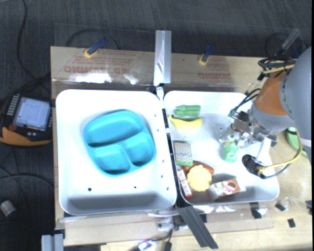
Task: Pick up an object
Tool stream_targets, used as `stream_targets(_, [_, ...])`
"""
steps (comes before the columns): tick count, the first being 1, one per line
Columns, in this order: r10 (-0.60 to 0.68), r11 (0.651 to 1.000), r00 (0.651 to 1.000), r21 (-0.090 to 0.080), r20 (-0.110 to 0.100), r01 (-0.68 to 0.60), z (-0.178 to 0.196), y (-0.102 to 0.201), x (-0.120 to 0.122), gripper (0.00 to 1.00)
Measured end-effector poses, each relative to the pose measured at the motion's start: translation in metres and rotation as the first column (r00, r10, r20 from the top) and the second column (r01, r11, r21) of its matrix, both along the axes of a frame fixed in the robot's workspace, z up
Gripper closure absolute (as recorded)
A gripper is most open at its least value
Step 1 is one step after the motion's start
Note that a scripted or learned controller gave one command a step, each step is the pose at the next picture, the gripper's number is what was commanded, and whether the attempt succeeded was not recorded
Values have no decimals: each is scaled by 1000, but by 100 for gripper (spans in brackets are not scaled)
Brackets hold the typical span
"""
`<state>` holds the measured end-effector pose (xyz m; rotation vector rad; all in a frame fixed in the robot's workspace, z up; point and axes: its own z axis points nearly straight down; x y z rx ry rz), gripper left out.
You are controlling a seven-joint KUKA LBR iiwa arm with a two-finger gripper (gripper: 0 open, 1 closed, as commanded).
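Lying in the left bin (68, 192): a blue divided tray (120, 141). Crowding the right bin's (220, 99) left side: a green toy (187, 110) touching a yellow banana (186, 122), a grater-like block (182, 152), a round yellow-and-orange item (200, 177) and a small carton (223, 188). Hovering further right, the gripper (231, 140), closing around a small green bottle (230, 151) just beside the bin's right wall.
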<state>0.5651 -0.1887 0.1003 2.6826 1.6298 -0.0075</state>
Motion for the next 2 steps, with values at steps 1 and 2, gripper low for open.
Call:
stream_targets(1, [32,1000,999,-2,15,-32,-9,41,47,100])
stream_targets(2, [-54,999,999,3,-3,54,68,83,7,100])
